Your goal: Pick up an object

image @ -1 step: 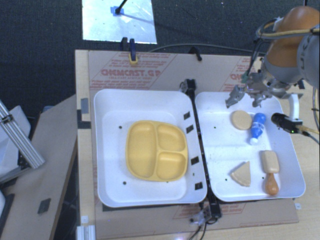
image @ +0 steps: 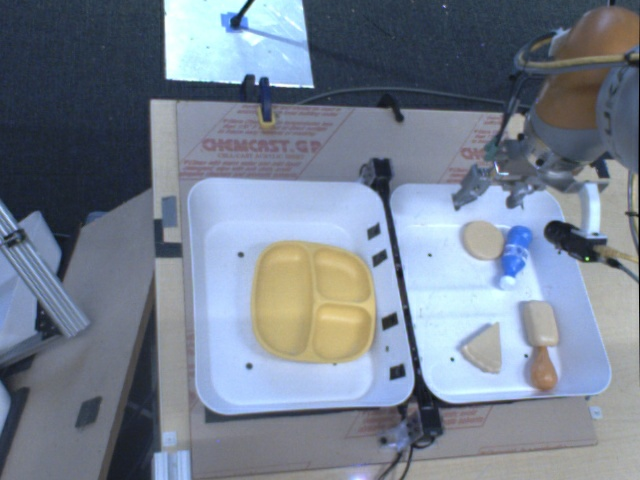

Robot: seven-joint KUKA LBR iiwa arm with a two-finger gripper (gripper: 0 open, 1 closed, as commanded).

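Beside the round tan disc (image: 483, 240), the gripper (image: 492, 189) hangs spread wide, grasping nothing

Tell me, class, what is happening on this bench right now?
A grey robot arm's pincer hovers open over the far edge of the right white bin, holding nothing. Below it lie a round tan disc, a blue and white bottle, a tan wedge and a wooden brush. The left white bin holds a yellow divided plate.

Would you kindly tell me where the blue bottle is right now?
The blue bottle lies in the right bin, near its upper right, right beside the round tan disc.
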